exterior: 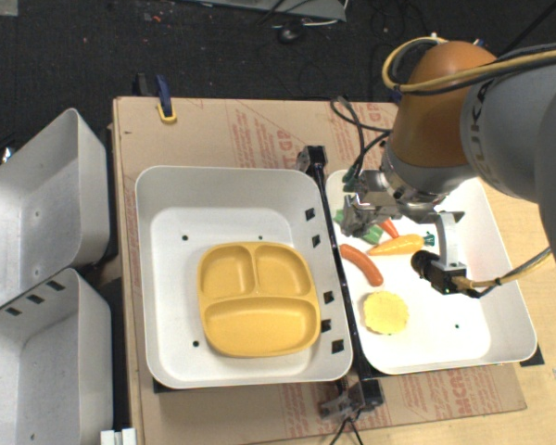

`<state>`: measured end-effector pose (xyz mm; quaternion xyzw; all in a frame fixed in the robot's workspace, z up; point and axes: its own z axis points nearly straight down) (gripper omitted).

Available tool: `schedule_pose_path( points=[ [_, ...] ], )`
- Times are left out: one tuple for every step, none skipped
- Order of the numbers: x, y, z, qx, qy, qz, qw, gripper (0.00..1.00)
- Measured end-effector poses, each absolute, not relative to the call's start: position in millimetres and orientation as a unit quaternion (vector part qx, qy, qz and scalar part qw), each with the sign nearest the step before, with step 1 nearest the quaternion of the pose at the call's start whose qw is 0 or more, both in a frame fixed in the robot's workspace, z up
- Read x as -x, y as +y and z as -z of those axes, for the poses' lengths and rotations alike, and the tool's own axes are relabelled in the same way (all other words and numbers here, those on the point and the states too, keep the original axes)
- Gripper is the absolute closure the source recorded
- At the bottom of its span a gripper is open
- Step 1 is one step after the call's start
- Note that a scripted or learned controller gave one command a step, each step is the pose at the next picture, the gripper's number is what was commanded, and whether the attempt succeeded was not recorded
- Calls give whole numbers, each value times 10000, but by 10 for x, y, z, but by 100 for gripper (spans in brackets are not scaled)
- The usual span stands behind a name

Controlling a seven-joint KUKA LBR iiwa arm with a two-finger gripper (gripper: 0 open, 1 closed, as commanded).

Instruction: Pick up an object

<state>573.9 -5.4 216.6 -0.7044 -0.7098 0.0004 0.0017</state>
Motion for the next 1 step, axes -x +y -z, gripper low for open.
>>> schedule_pose_path(
  points=[
    [-5532,527,-2159,7042,-7100,-4,20,100]
  ],
)
